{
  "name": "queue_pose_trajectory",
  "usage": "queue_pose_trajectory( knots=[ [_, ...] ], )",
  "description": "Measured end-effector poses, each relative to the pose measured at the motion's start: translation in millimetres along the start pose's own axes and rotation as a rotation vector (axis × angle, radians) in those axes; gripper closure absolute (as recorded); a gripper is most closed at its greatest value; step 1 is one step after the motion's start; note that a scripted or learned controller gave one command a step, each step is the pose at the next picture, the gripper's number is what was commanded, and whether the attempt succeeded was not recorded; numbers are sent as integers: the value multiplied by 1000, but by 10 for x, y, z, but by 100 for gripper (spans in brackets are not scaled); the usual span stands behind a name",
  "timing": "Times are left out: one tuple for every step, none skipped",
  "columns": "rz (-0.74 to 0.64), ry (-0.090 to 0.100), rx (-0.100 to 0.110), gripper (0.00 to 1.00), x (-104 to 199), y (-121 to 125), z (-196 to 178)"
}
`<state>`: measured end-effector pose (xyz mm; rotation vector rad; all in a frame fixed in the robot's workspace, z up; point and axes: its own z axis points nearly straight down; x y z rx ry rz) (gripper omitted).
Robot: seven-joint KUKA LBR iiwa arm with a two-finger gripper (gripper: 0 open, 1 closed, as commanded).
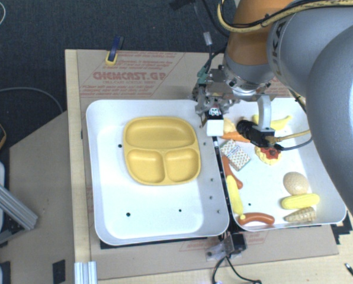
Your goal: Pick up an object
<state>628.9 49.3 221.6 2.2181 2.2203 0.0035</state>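
1. A hot dog point(257, 219) and corn cob point(299, 215) lie at the right bin's point(324, 188) near rim.
2. A yellow divided plate point(161, 148) sits in the left bin point(105, 176) on the counter point(82, 81).
3. The end effector point(214, 112) hangs over the bins' shared far edge, beside a banana point(276, 123); whether it is released or clenched cannot be told.

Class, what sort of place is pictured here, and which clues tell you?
Probably a robotics lab bench: a grey robot arm, two white bins on cardboard, and toy food like a corn cob.
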Motion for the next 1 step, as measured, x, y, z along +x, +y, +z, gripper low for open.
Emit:
queue_pose_trajectory(
  knots=[
    [0, 0, 0, 100, 46, -54, -107]
  ],
)
